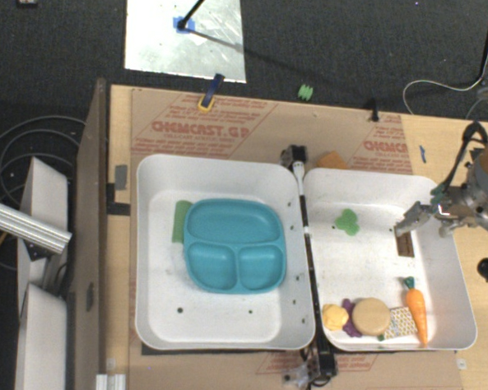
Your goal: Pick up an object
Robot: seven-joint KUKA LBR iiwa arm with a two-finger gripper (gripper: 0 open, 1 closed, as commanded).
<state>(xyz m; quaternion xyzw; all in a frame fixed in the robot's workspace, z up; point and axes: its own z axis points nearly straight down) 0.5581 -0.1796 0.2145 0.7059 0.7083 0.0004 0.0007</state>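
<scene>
The right bin [446, 268] holds a small green toy [346, 221] near its back left. Along its front edge lie an orange carrot [417, 308], a round tan bun [371, 316], a yellow piece [335, 317], a purple piece [349, 307] and a patterned flat piece [399, 322]. My gripper [406, 233] hangs low over the right half of this bin. It is to the right of the green toy and behind the carrot. Nothing visible is held in it.
The left bin [155, 226] carries a blue divided plate [234, 245] with a green strip [180, 221] at its left side. The grey arm [479, 196] comes in over the right bin's right wall. Cables lie on the floor to the left.
</scene>
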